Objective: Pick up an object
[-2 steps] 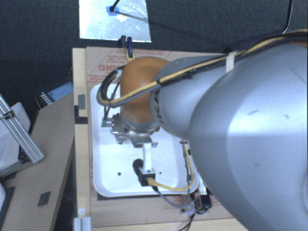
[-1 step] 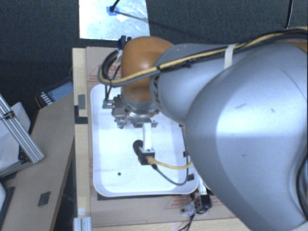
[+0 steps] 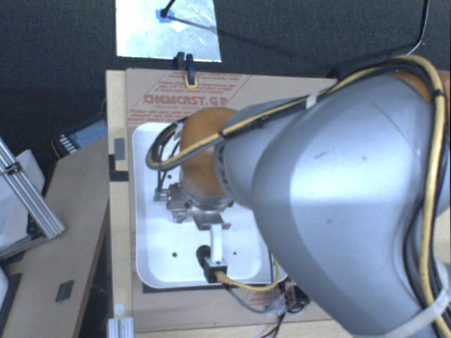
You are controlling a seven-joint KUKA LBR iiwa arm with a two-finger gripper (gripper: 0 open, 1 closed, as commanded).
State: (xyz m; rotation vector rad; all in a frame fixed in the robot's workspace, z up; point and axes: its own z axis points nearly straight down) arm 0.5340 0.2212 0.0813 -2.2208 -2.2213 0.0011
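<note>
One grey arm (image 3: 338,189), nearest the lens, reaches from 3 o'clock toward centre, with one orange band (image 3: 201,153) above the wrist. Gripper (image 3: 189,210) sits over one white bin (image 3: 151,259); grip state: cannot tell. Any object is hidden under the arm. One blue clamp (image 3: 186,63) at 12 o'clock.

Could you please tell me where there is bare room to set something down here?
The white bin has bare floor along its left wall and in its near left corner, bordered by the rim and the arm's wrist. The brown board beyond the bin's far rim is also bare. The bin's middle and right are crowded: the arm covers them.
</note>
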